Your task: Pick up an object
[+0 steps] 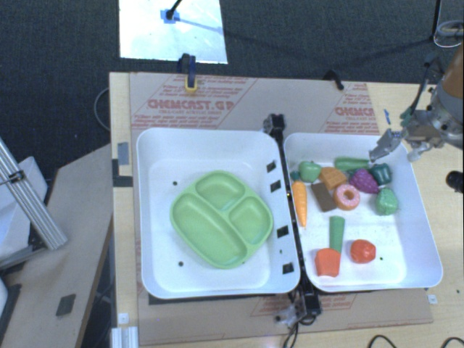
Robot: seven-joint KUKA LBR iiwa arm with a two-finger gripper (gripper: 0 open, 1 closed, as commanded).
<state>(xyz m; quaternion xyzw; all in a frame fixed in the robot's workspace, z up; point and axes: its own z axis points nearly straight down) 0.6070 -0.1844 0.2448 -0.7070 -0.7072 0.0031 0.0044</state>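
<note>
The right bin holds several toy foods. Among them are an orange carrot, a pink donut, purple grapes, a green pepper, a long green cucumber, a red tomato and an orange cup. My gripper hovers over the bin's far right corner, just above the pepper and grapes. Its fingers are spread open and there is nothing between them.
The left bin holds a green divided plate. A black divider runs between the bins. Cardboard lies under both bins. A blue and yellow clamp stands at the bench's far edge.
</note>
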